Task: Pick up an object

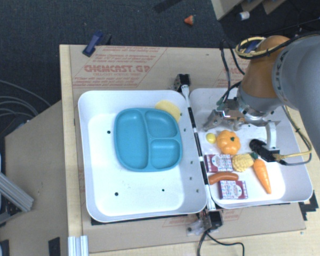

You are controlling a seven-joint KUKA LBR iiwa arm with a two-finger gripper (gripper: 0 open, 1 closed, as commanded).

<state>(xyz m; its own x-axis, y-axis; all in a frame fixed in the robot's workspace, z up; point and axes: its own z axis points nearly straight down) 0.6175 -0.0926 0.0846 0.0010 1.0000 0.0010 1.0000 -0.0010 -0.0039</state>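
My gripper [233,120] hangs over the right bin [296,188], just above the small orange pumpkin [228,142]. Below it lie a corn cob [243,162], a carrot [262,176], a sausage [223,177] and two red-and-white packets [232,190]. The left bin [96,196] holds a blue divided tray [147,138] and a yellow piece [169,109] at its far edge.

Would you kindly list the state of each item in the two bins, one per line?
Blue divided tray: flat in the left bin, compartments bare.
Yellow item: against the tray's far edge.
Toy pumpkin: upright, right bin.
Corn: lying beside the carrot.
Carrot: lying flat.
Sausage: lying between two packets.
Gripper: low over the right bin.
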